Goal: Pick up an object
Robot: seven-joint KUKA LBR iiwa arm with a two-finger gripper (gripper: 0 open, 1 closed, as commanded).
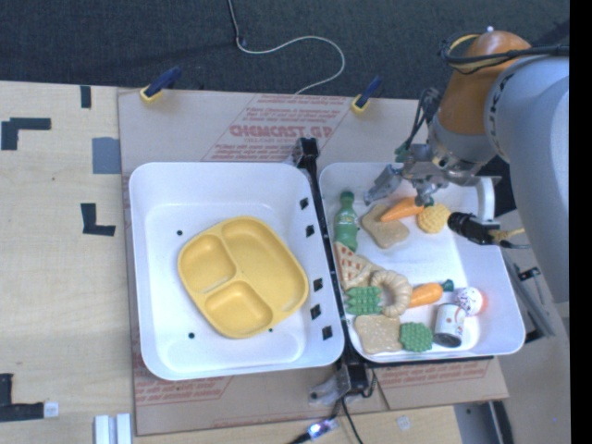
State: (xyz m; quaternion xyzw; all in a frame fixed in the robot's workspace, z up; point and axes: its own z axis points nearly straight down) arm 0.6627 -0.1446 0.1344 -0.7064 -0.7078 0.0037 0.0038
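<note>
The right bin [490,276] holds several toy foods. At its back lie an orange carrot [402,210], a tan bread slice [386,231], a yellow corn piece [433,218] and a green bottle [345,218]. My gripper [403,191] hangs over the back of this bin, just above the carrot and bread. Its fingers [378,191] are spread open, with nothing between them. Nearer the front lie a pretzel ring [395,290], a smaller carrot [425,293], a toast slice [375,332] and a small can [450,323].
The left bin [157,248] holds a yellow divided plate [242,276]. A black divider [319,239] runs between the bins. A waffle wedge [351,268], green pieces [416,337] and a small ball [469,299] crowd the right bin. The arm [518,91] looms at the right.
</note>
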